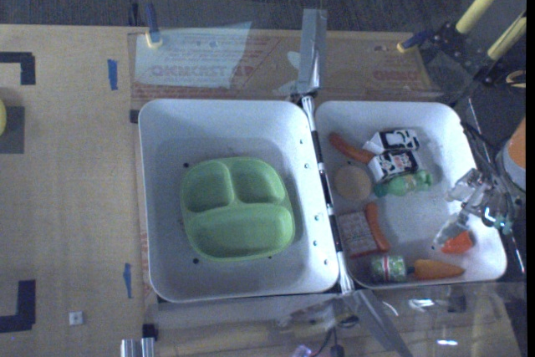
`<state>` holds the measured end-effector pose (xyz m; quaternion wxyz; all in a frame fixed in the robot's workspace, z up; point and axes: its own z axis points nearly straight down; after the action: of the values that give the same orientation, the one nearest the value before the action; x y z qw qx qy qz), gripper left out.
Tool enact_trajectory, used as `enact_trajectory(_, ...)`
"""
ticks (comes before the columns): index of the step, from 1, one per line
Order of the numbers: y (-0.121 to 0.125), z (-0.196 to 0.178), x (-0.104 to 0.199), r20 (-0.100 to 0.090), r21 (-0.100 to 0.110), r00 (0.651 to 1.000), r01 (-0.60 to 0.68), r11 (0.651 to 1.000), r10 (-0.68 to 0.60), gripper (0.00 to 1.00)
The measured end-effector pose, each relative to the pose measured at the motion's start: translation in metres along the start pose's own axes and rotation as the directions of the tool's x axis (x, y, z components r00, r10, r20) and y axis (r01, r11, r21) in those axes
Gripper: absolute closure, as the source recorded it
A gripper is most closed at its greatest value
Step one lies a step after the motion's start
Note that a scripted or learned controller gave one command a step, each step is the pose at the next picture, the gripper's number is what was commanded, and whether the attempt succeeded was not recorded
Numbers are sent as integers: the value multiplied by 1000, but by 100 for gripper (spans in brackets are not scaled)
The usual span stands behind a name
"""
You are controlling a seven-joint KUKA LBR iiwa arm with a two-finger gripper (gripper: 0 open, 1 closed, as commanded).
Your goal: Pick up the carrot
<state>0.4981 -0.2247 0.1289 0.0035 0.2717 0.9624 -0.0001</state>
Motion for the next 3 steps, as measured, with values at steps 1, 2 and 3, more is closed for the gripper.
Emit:
enact_trajectory(1,-5,36,9,22,2,916,401,916,-401,0)
enact_trajectory(2,-4,37,9,23,2,909,415,910,-415,0)
enact_trajectory(3,-2,34,9,24,5,852,524,852,-524,0)
